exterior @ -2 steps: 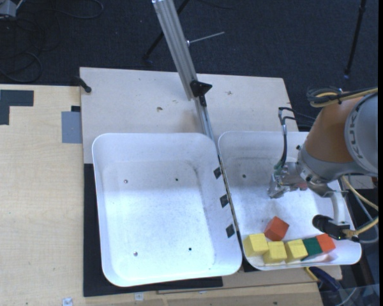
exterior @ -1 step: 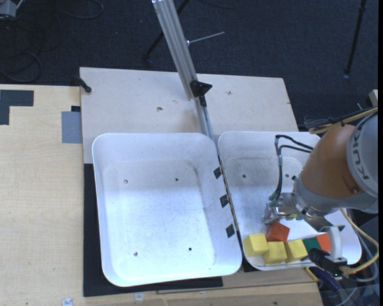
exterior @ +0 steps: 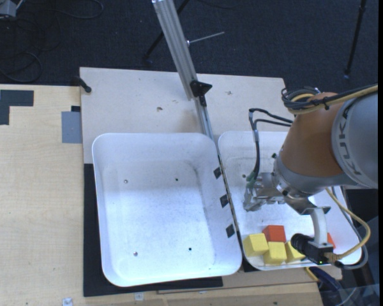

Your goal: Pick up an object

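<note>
White plastic forms both shallow bins on the bench. The left bin lies beside the right bin, with a row of black clips along the shared wall so the pair stays aligned. The task's candidate objects collect at the near end of the right bin: two yellow blocks touching each other and an orange-red block just behind them. This cluster sits close to the near rim.

The arm reaches in from the right and bends down over the right bin, which places the gripper above the bin floor, near the shared wall and short of the blocks. Whether its fingers are spread or pressed together cannot be told; the wrist body and cabling mask them, and no block appears between them.

Judged from this layout, a pick is not yet achieved. The blocks' tight grouping probably leaves little finger clearance, so a grasp on an outer block seems the easier option.
</note>
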Controlling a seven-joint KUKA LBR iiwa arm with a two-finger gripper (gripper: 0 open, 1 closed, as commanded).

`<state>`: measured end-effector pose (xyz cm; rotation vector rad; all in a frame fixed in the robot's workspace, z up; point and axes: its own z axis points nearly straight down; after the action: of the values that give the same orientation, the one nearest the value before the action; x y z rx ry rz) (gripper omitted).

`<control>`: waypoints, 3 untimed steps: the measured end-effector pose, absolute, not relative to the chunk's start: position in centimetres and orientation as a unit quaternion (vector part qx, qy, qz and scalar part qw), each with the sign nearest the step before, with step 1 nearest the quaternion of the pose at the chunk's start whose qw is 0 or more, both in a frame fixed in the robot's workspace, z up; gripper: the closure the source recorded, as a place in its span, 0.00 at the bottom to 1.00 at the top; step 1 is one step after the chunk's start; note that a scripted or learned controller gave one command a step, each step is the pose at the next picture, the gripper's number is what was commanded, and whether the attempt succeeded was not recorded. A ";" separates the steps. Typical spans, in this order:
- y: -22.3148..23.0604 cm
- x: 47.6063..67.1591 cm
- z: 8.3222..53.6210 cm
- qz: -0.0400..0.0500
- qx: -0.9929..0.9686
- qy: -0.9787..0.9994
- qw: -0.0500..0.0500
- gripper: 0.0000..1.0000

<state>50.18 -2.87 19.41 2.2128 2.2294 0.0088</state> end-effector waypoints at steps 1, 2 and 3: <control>3.3 53.9 19.0 0.000 0.705 0.709 -0.001 1.00; -0.5 54.4 27.7 0.002 0.708 0.707 0.002 1.00; -4.1 50.9 18.6 -0.005 0.709 0.706 -0.004 1.00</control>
<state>50.88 -4.11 18.58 2.2321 2.2230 -0.0145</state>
